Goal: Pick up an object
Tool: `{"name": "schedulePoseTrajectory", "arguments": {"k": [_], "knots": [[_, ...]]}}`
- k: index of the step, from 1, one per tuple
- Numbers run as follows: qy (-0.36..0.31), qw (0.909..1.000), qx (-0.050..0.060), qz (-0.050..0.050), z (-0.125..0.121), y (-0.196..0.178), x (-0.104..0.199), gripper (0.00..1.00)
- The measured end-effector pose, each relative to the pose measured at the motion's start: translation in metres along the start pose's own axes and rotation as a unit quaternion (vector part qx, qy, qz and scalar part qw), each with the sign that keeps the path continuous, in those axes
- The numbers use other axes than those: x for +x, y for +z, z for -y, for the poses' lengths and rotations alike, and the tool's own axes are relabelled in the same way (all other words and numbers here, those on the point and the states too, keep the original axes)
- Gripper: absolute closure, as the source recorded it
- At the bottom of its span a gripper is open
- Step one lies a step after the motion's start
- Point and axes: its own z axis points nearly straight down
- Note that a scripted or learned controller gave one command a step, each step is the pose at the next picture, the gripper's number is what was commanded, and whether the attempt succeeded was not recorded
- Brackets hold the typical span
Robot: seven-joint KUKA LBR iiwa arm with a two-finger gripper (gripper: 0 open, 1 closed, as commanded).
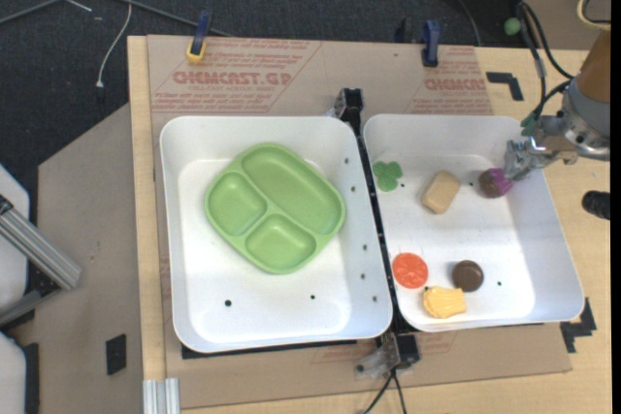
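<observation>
The right bin holds several small items. A purple piece lies near the bin's far right wall, and my gripper hangs right beside it, just up and to the right, touching or nearly touching it. A tan block sits to the purple piece's left, and a small green piece lies by the bin's left wall. Toward the front are an orange-red disc, a brown round piece and a yellow piece.
The left bin carries a green divided plate. A black divider runs between the two bins. Two clamps hold the cardboard base at the back. Cables trail at the far right behind the arm.
</observation>
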Motion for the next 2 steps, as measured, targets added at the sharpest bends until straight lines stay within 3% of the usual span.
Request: {"name": "schedulePoseTrajectory", "arguments": {"k": [2], "knots": [[-0.001,1.0000,0.000,0.000,-0.009,0.094,0.005,0.00]]}}
